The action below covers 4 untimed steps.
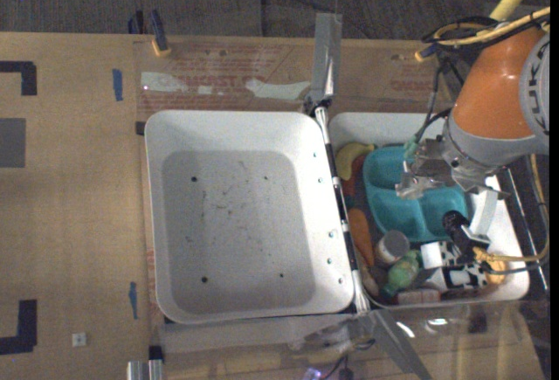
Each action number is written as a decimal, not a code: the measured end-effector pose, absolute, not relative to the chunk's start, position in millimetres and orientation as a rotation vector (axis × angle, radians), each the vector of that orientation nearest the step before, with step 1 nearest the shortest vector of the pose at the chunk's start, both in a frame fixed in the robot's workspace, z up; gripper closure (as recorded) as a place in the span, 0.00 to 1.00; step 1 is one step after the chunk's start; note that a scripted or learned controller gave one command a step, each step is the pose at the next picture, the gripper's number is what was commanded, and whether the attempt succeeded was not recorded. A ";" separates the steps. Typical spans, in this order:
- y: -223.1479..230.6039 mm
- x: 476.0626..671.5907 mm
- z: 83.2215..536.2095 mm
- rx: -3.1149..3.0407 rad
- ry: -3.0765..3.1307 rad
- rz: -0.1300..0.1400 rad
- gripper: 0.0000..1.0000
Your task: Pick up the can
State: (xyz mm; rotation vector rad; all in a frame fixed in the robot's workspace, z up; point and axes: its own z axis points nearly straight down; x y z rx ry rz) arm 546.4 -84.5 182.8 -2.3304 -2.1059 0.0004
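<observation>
Arm (pixel 502 99) comes in from the right, wrist over the right bin (pixel 515 282). Claw (pixel 417 182) sits above the teal divided tray (pixel 393 186); can't tell its state from this angle. Can (pixel 393 245), grey top up, stands near the bin's front-left, just off the tray's front edge, touching a green item (pixel 403 269) in front of it. An orange piece (pixel 361 234) lies along the left wall, a yellow banana-like shape (pixel 351 156) at the back-left corner. Black-and-white objects (pixel 458 260) crowd the front-right. Tight around the can: clutter on most sides, left wall close. Left bin (pixel 162 134) has bare floor, wide open room. Bench (pixel 70 195) surrounds both.
</observation>
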 end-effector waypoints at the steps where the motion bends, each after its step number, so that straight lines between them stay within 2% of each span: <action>1: -67.0 590.1 182.9 -2.241 -2.203 0.000 1.00; 2: -113.2 586.2 94.5 -2.491 -1.935 -0.026 1.00; 3: -133.1 635.5 111.7 -2.298 -2.146 -0.002 1.00; 4: -173.5 667.0 119.3 -2.579 -1.795 0.001 1.00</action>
